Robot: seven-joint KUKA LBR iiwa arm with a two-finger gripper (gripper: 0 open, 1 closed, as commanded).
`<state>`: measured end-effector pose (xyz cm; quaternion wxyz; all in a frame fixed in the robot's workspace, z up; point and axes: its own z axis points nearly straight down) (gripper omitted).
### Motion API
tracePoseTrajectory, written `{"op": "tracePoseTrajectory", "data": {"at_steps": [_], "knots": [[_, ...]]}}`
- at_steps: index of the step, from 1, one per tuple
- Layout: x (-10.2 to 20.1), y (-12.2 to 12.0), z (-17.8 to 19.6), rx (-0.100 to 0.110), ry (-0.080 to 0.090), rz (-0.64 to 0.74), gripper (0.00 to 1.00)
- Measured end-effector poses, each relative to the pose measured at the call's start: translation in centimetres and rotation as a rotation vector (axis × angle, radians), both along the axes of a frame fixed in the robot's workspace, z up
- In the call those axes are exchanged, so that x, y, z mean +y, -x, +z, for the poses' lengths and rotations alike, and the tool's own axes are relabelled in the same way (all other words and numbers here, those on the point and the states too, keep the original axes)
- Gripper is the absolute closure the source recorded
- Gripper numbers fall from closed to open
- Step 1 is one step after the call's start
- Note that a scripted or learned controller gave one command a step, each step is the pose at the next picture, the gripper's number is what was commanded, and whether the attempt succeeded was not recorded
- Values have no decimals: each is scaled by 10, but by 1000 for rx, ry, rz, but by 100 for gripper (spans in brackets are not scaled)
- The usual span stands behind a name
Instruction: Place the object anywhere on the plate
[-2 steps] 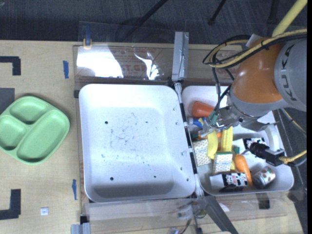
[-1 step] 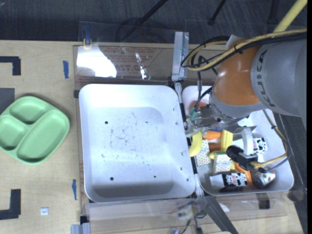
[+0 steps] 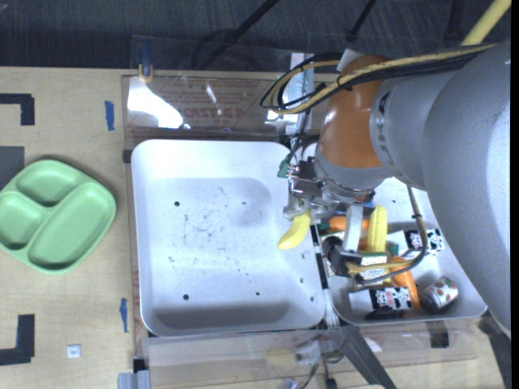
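The yellow banana [image 3: 295, 232] hangs just below the hand [image 3: 301, 209], its long axis slanting from upper right to lower left, the lower tip pointing toward the left bin's [image 3: 211, 217] floor; its upper end sits right at the hand, yet whether the hand is clenched on it or released I cannot tell; the green divided plate [image 3: 54, 214] lies on the counter [image 3: 65, 314], well apart to the hand's left; corn [image 3: 375, 227] lies in the right bin [image 3: 454, 310], beside the hand.
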<state>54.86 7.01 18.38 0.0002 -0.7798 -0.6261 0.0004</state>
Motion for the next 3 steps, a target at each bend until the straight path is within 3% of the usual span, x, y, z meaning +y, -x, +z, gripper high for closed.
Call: {"op": "tracePoseTrajectory", "data": {"at_steps": [1,2,3], "knots": [[-54,-15,72,-1,1,148,100],[5,25,12,5,-1,-105,100],[5,24,12,5,-1,-105,0]]}}
